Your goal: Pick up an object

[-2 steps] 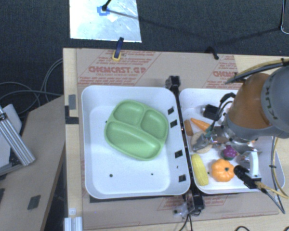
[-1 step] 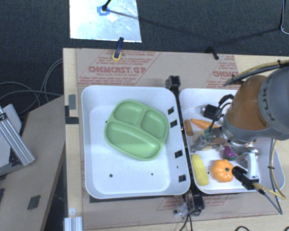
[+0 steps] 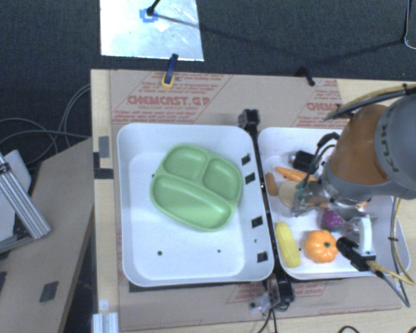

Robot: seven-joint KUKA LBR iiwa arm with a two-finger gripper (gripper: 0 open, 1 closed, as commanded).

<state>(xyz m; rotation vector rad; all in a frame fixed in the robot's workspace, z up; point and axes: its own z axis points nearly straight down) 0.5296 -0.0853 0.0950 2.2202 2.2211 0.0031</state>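
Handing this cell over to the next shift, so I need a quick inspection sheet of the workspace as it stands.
Surface: two shallow white bins side by side, left bin and right bin, on a brown board with red lettering.
Job's things: right bin holds a yellow corn cob, orange pumpkin, orange carrot and purple item.
Clutter: green three-compartment plastic plate in the left bin.
Grippers: gripper low over the right bin; state of jaws unclear.
Cables: black cables on the floor at left.
Surroundings: shiny square sheet behind the bench.
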